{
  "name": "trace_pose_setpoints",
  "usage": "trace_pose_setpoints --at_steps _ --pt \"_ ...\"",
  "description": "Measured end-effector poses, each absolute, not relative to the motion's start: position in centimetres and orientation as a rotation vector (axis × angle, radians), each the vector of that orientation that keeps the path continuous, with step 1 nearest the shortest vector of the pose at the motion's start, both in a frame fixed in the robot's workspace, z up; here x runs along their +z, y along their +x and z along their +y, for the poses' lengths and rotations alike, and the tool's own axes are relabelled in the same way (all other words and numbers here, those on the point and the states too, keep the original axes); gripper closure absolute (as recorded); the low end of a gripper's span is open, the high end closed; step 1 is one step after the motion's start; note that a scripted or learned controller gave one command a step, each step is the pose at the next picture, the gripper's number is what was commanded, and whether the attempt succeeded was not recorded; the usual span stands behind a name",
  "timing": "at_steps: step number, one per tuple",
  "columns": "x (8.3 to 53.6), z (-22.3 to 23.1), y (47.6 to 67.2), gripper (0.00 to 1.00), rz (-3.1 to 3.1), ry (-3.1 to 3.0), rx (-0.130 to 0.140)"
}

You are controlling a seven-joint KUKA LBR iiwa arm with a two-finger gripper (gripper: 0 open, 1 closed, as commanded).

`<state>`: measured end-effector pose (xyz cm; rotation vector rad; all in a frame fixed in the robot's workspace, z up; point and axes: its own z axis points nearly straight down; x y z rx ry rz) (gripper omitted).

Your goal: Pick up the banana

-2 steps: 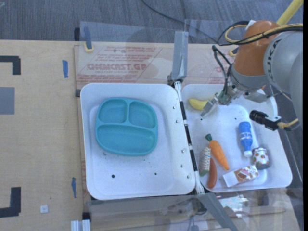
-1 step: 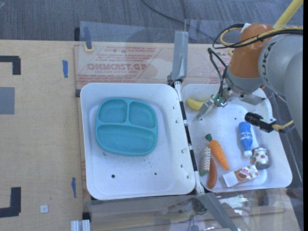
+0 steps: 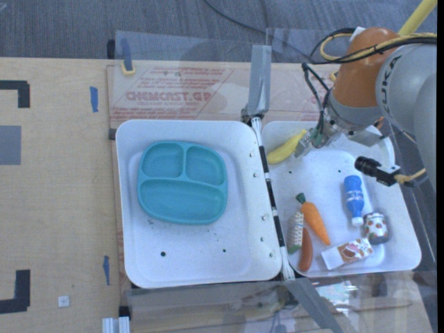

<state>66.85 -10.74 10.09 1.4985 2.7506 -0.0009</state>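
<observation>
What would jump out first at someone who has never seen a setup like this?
Probably the big grey arm with its orange band reaching in from the right, its gripper down at the end of a yellow banana in the far corner of the right bin. Next, the teal divided plate lying alone in the left bin. A carrot and a blue bottle sit among small items in the right bin.

Hand (image 3: 310, 141) covers banana's (image 3: 283, 150) right end
</observation>
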Motion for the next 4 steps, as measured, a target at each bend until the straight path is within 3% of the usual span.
trace_pose_setpoints --at_steps 1,2,3,4 --pt "10.0 -10.5 66.7 0.0 2.76 1.502 -0.002" --pt "8.8 -10.4 66.4 0.0 2.833 1.38 -0.016" --pt "10.1 -10.4 66.9 1.0 2.816 1.371 -0.002" --pt "18.6 0.0 65.7 1.0 2.634 1.704 0.004"
